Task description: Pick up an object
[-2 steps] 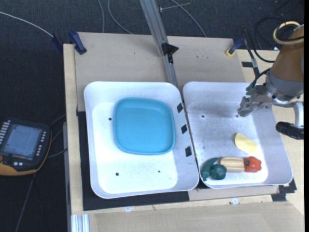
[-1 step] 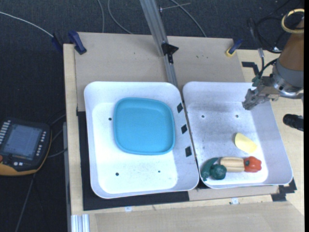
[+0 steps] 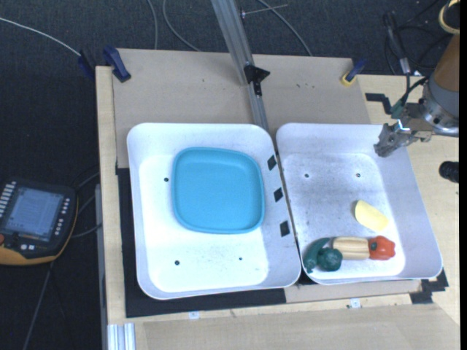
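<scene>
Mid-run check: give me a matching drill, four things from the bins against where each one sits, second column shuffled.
Things:
1. blue plate
2. yellow piece
3. green lump
4. gripper

Places:
A. right bin, near front corner by the divide
B. over the right bin's far right edge
C. left bin, middle
D. right bin, right side, behind the wooden stick

Pairs: 1-C, 2-D, 3-A, 4-B
</scene>
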`<action>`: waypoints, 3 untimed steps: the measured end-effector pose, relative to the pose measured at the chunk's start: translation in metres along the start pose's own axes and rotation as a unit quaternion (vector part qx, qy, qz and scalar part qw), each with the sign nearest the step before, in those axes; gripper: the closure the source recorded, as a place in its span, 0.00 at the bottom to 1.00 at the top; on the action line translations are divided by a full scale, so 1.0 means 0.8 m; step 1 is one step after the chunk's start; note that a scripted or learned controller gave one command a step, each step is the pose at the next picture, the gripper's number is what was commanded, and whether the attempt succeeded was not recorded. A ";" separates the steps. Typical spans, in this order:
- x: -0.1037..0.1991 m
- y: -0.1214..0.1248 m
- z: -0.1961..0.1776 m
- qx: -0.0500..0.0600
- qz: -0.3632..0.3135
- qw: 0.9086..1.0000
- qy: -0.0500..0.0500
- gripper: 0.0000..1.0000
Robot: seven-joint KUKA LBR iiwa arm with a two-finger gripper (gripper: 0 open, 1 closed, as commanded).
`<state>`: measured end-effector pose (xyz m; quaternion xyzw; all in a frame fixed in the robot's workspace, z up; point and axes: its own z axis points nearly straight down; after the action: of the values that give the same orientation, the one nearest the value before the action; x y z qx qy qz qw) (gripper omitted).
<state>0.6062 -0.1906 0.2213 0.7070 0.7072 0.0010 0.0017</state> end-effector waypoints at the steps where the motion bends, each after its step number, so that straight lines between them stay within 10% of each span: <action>1: 0.067 -0.023 0.000 0.001 -0.002 1.000 0.001 1.00; 3: 0.197 -0.041 -0.009 0.001 -0.002 1.000 0.001 1.00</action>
<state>0.5731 -0.0331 0.2284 0.7053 0.7089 0.0011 -0.0001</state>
